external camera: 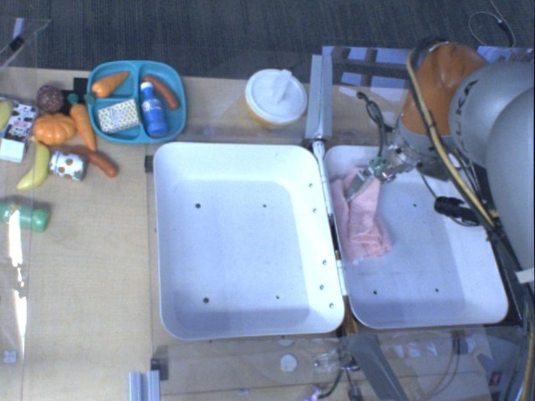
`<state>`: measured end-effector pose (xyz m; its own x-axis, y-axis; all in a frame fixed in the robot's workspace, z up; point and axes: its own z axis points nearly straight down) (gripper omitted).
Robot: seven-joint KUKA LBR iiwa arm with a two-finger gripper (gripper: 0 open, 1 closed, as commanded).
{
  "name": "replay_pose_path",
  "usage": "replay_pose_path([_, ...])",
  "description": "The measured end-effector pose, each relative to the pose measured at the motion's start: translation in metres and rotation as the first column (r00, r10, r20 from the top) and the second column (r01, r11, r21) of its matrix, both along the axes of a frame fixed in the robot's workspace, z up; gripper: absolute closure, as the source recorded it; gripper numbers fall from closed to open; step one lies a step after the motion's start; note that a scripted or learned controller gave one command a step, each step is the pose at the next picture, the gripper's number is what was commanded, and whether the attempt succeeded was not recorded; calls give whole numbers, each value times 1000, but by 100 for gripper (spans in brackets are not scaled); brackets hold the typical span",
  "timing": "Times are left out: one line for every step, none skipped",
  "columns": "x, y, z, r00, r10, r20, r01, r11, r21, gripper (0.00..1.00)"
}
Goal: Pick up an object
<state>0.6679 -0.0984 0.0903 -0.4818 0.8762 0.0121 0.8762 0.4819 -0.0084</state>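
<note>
A pink cloth lies bunched in the right bin, hard against its left wall, its long axis running from the bin's far edge toward the near one. The pale wooden bench also bears the left bin, a blue divided plate of toy food and a white lidded cup. The arm's gripper sits at the cloth's far end, touching it; whether its fingers grasp the cloth cannot be told.
</note>
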Motion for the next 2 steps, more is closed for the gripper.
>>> replay_pose_path([5,-1,13,1000,2,25,-2,1000,-8,100])
replay_pose_path([2,40,96,941,-337,18,337,941,-5,100])
